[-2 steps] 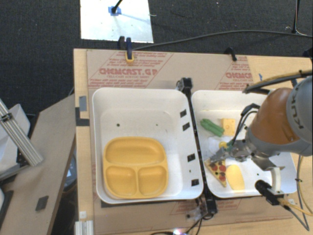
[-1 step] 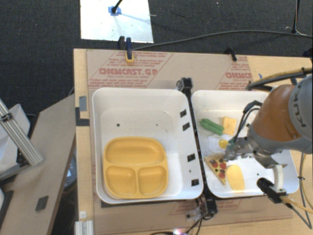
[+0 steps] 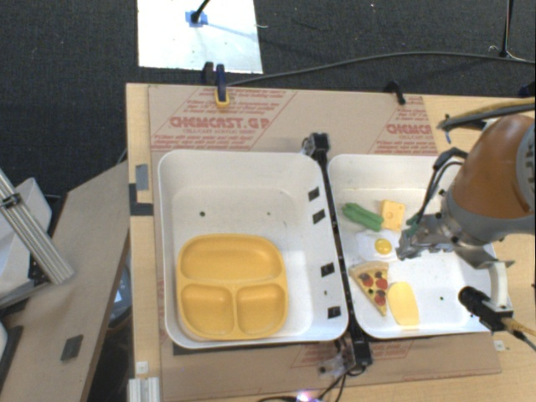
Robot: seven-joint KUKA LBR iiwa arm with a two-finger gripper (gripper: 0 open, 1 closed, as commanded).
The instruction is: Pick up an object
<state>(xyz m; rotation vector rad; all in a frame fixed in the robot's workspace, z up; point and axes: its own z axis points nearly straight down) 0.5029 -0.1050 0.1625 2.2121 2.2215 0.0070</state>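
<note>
The right bin [image 3: 368, 167] holds a green pickle-shaped piece [image 3: 362, 216], a yellow cheese wedge [image 3: 394, 214], a fried egg [image 3: 382, 246], a pizza slice [image 3: 373, 283] and a pale yellow oblong [image 3: 403, 303]. My gripper [image 3: 409, 246] hangs low over the bin just right of the egg and below the cheese wedge. Its dark fingers point down-left. The arm's orange band [image 3: 494, 162] and grey wrist cover the bin's right part.
The left bin [image 3: 243, 174] holds a yellow three-compartment tray [image 3: 233, 285] at its front. A black divider with clips [image 3: 328, 224] runs between the bins. A cable crosses the bench behind them. A blue clamp [image 3: 220, 82] sits at the back edge.
</note>
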